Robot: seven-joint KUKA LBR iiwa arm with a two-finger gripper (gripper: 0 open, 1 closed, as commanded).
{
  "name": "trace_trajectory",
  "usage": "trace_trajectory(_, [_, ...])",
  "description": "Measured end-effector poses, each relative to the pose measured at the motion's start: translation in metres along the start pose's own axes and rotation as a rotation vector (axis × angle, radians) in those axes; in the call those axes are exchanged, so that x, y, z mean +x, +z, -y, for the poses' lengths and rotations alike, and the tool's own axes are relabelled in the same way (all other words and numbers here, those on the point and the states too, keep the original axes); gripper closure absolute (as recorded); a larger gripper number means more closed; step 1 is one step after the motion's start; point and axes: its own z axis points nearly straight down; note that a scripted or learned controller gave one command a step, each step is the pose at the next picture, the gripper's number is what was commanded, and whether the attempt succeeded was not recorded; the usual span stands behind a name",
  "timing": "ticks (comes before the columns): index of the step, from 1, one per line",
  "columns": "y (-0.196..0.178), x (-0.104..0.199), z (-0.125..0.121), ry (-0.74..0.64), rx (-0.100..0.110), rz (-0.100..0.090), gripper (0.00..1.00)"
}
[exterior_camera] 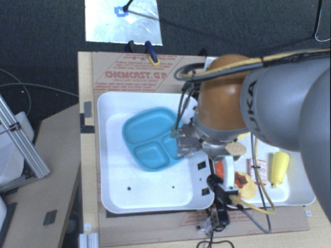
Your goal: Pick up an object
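A blue divided plate [151,138] lies tilted in the left white bin [119,190]. The arm's grey body and orange band [222,99] hang over the seam between the two bins, at the plate's right edge. The gripper [186,141] sits low beside that edge, mostly covered by the wrist. In the right bin [297,195] lie a yellow squeeze bottle [279,168], an orange-red object [227,170] and some tan and yellow pieces [247,187].
A cardboard sheet [134,71] lies under the bins with a blue clamp [151,53] at its far edge. Cables [258,200] trail from the wrist across the right bin to the bench front. A metal frame [20,143] stands at left.
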Motion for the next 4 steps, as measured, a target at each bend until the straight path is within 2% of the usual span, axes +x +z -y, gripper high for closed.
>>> trace_trajectory(1, [-0.13,0.054,0.006,-0.003,-0.02,-0.007,1.0])
trace_trajectory(2, [-0.033,0.054,-0.032,0.008,-0.002,0.002,1.0])
trace_trajectory(3, [-0.179,0.063,-0.038,0.002,-0.023,-0.006,1.0])
trace_trajectory(4, [0.012,0.061,-0.072,0.009,0.005,0.005,1.0])
